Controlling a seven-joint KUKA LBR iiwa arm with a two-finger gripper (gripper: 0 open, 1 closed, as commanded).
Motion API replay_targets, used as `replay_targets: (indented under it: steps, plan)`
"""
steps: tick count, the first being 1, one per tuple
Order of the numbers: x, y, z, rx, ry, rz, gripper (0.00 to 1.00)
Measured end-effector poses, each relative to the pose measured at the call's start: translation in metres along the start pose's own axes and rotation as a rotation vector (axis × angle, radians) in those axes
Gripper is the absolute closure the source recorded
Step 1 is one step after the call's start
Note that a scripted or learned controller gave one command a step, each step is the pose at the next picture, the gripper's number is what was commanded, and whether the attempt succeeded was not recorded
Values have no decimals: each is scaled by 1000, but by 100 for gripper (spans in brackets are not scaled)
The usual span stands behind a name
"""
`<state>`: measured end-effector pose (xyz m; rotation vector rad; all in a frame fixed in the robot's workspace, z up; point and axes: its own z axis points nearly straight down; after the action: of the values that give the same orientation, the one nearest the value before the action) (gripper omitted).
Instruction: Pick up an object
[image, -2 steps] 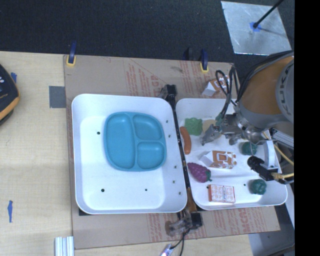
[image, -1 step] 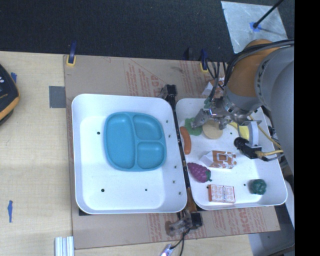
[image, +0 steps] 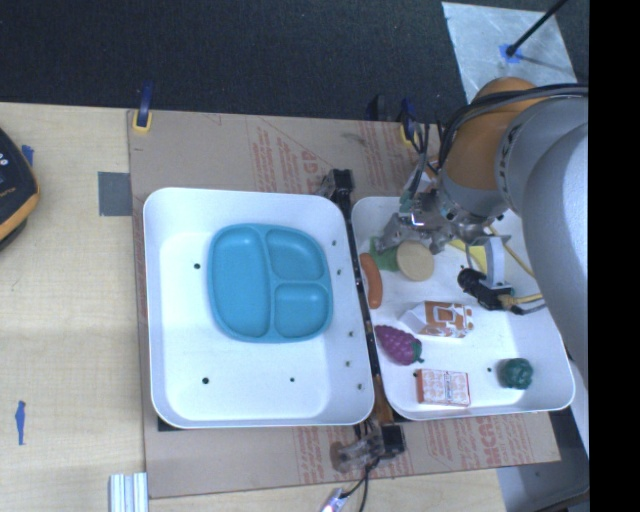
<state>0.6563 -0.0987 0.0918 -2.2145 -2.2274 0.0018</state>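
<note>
My gripper (image: 418, 232) hangs low over the back left part of the right bin (image: 545, 400). Just under and in front of it lies a cream round object (image: 415, 263), with a small green item (image: 386, 249) at its left. Along the bin's left wall lies an orange sausage-shaped piece (image: 372, 281). Further forward are a white and orange packet (image: 441, 318), a purple bunch of grapes (image: 397, 344), a red and white packet (image: 442, 386) and a dark green ball (image: 516, 374). I see nothing lifted off the bin floor.
The left bin (image: 170, 300) holds a blue divided plate (image: 270, 282). The grey arm with its orange band (image: 500, 120) reaches in from the right, above the right bin's back corner. A black and yellow device (image: 12, 190) sits at the bench's far left.
</note>
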Motion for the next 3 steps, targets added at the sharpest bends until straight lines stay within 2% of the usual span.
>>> replay_targets:
  steps: [1, 3]
  plan:
    - [6, 0, 0, 2, 1, 0, 0]
    - [-15, 0, -5, 0, 0, 4, 0]
